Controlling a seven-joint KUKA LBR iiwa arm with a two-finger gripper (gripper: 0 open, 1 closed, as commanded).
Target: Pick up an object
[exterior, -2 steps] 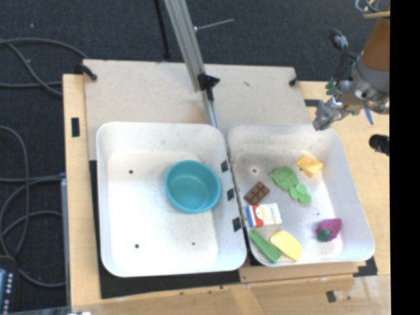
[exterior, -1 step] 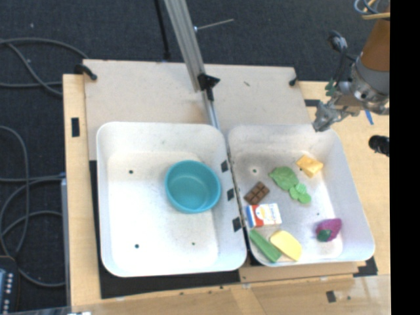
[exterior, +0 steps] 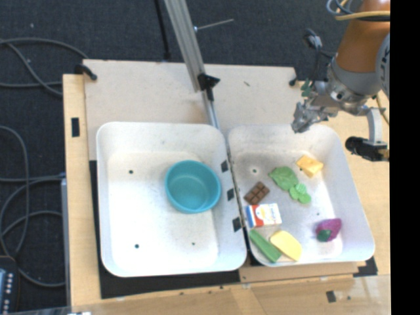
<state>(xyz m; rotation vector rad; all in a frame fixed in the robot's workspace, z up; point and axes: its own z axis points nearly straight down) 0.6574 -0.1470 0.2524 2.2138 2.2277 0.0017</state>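
No writing can be read anywhere; the small carton [exterior: 264,214] in the right bin [exterior: 348,176] has a red, white and blue face, its print too small to make out. That bin also holds a yellow block [exterior: 310,165] near its far right corner, green leafy pieces [exterior: 291,182], a brown chocolate-like bar [exterior: 256,192], a purple piece [exterior: 328,228], and a green strip [exterior: 264,245] beside a yellow wedge [exterior: 286,245] at its near edge. The left bin [exterior: 131,241] holds a blue bowl [exterior: 191,186]. The claw [exterior: 303,120] hangs above the right bin's far edge, clamped on nothing; I cannot tell whether it is apart or together.
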